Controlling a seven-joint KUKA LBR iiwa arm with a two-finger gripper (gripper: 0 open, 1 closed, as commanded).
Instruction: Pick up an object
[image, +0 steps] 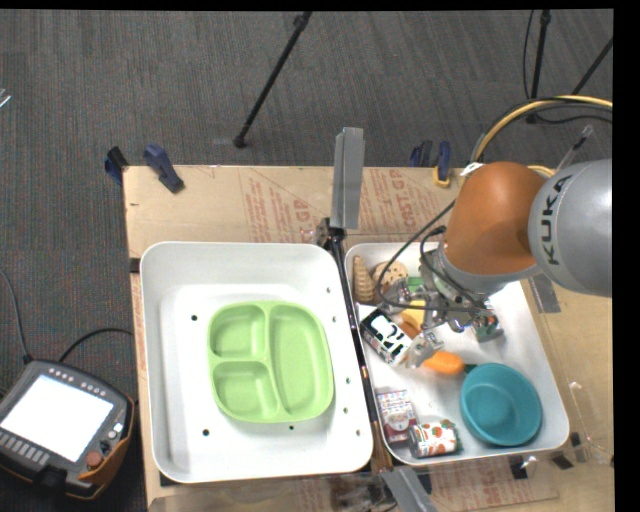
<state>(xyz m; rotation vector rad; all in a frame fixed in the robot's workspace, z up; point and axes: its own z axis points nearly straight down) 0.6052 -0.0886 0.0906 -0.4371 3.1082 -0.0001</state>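
Several small things crowd the right white plastic bin (548, 352), and the two-finger gripper (432, 338) hangs low over the middle of them, just above the small orange carrot-shaped toy (447, 363) by the teal round bowl (500, 403). Can't tell if it's spread or pinched, the wrist blocks it. My guess: the carrot is light, hard plastic, kinda slick and tapered, so grab across the thick middle, not the tip. The black-and-white carton (384, 335) sits just left of it, so watch for a bump. Green divided plate (270, 361) is alone in the left bin (170, 300).
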